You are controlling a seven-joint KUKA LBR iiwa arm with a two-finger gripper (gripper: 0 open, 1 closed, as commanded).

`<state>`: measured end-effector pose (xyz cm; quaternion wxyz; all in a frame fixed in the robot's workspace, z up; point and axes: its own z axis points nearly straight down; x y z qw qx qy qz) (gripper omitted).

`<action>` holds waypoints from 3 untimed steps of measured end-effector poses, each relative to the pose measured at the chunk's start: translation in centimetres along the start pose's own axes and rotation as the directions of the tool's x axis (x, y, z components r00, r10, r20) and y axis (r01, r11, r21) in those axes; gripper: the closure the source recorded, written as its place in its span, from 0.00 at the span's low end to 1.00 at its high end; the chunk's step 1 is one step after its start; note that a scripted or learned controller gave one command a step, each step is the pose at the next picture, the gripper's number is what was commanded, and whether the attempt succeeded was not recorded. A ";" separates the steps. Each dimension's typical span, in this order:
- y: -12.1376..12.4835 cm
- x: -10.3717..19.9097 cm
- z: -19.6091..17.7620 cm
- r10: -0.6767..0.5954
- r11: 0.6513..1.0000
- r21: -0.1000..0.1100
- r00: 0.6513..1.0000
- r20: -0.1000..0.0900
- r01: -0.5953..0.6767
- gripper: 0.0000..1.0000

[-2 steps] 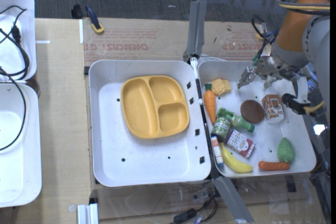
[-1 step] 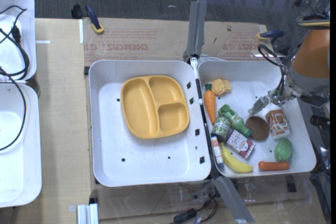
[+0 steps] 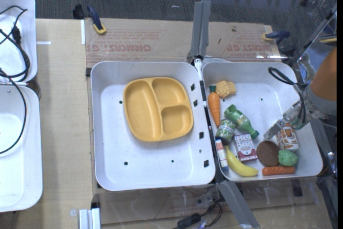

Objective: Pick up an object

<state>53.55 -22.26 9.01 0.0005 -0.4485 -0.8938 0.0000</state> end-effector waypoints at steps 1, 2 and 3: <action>0.1 -0.2 -0.8 0.004 1.000 -0.003 1.000 0.003 -0.004 1.00; 0.2 -0.1 -5.2 -0.141 0.990 0.000 0.990 0.001 0.141 1.00; 1.0 2.7 -11.9 -0.119 0.993 0.000 0.993 0.001 0.119 1.00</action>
